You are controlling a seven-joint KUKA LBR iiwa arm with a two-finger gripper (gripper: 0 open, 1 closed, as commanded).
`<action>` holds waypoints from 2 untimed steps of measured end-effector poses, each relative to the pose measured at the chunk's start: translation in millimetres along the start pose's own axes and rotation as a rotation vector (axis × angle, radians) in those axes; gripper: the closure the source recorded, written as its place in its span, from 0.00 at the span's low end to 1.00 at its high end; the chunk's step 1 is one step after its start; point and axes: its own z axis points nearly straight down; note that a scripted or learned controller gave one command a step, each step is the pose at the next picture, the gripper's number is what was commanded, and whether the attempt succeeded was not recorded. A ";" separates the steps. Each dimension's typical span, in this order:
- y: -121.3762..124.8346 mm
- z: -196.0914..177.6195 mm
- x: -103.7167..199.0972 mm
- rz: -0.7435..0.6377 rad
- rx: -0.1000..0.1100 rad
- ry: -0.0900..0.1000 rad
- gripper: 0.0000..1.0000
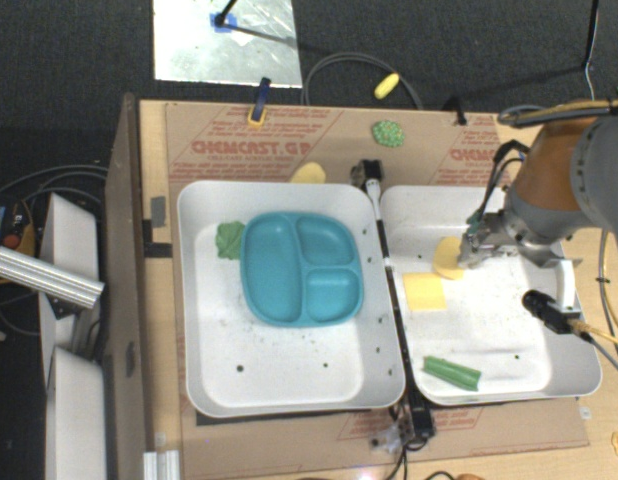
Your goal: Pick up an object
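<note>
You see dark carpet floor around the bench. A shiny metal sheet lies on it beyond the bench; black cables run at left. Brown printed cardboard covers the benchtop.

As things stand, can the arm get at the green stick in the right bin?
Probably yes. The green stick lies alone near the right bin's front edge, nothing on it. The gripper sits further back by the pale yellow lump, with the yellow block off to the side.
</note>
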 end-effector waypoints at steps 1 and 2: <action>-60.9 21.7 1.9 0.006 0.008 0.002 1.00; -47.4 -90.3 -7.5 0.000 -0.007 -0.002 1.00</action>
